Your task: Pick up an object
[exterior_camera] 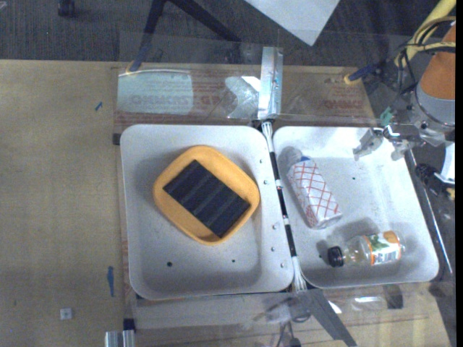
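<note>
At the right edge of the frame, the hand (381,142) hangs over the upper right corner of the right bin (405,194), its two fingers spread apart with nothing between them. Lower in that bin, a small bottle (364,250) with a black cap and orange label lies on its side near the bottom. A white pouch with a red lattice print (312,191) lies at the bin's left. The left bin (141,215) holds an orange tray with a dark ribbed insert (206,194).
</note>
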You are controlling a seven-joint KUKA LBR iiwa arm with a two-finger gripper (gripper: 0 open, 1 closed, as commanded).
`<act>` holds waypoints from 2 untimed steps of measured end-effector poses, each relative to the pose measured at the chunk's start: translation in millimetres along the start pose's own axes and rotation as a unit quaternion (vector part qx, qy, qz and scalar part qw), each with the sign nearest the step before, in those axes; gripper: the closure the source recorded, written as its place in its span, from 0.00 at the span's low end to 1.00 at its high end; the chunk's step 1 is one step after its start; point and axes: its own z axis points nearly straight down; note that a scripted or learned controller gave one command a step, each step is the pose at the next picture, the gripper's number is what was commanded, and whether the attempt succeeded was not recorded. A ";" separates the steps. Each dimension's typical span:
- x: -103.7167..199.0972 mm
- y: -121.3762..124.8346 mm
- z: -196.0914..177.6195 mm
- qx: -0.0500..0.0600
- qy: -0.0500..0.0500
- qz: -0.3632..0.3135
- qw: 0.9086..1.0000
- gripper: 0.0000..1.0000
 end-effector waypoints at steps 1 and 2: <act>29.2 -17.9 96.8 -0.001 0.000 -0.090 0.996 0.00; 61.8 -33.8 69.1 0.000 0.000 -0.139 0.990 0.00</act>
